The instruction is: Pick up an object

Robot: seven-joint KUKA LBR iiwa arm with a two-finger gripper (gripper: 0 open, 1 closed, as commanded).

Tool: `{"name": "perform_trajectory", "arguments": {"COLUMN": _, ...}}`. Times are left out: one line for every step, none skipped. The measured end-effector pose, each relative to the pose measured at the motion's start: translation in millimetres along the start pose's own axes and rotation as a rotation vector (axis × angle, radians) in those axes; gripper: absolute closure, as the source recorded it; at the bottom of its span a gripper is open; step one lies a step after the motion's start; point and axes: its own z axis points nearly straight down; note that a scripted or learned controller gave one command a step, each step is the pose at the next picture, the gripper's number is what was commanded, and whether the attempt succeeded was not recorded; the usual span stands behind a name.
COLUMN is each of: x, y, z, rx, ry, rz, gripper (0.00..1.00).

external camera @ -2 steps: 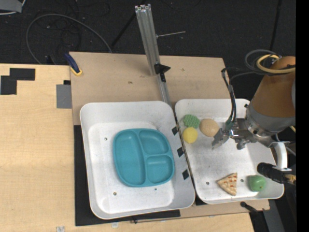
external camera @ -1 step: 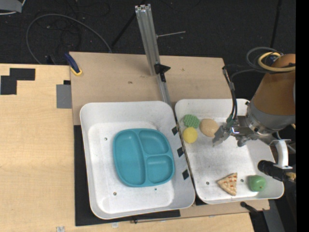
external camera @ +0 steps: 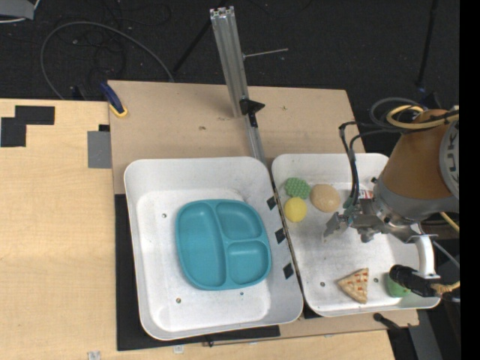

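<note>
- On my left sits the left bin [external camera: 150,201], a shallow white plastic tray, and in it lies a teal divided plate [external camera: 223,242] with three compartments and a smooth, rounded rim. I judge it is parked there as a drop-off spot for picked things.
- Between the bins, a slim aluminium post [external camera: 234,73] rises from the counter [external camera: 180,122], which is plain brown board.
- The right bin [external camera: 315,291] holds the candidates. A knobbly green ball [external camera: 297,187] touches a smooth yellow ball [external camera: 295,210] near the bin's left wall, with a tan egg-shaped piece [external camera: 325,197] just beside them.
- The pincer [external camera: 346,221] hangs low over the bin floor, just right of the tan piece. I cannot tell whether it is apart or together, and nothing shows in its grip.
- Nearer me lies a flat toy pizza slice [external camera: 355,284], well apart from the cluster. A green object [external camera: 397,287] sits in the corner, partly hidden by a black part.
- The tan piece looks like the likeliest target, being nearest.
</note>
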Motion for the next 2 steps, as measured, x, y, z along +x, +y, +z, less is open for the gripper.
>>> {"name": "perform_trajectory", "arguments": {"x": 0.4, "y": -3.9, "z": 44.1, "rx": 0.0, "ry": 0.001, "rz": -0.001, "gripper": 0.0}}
{"name": "perform_trajectory", "arguments": {"x": -1.0, "y": -1.4, "z": 60.4, "rx": -0.008, "ry": 0.001, "rz": -0.001, "gripper": 0.0}}
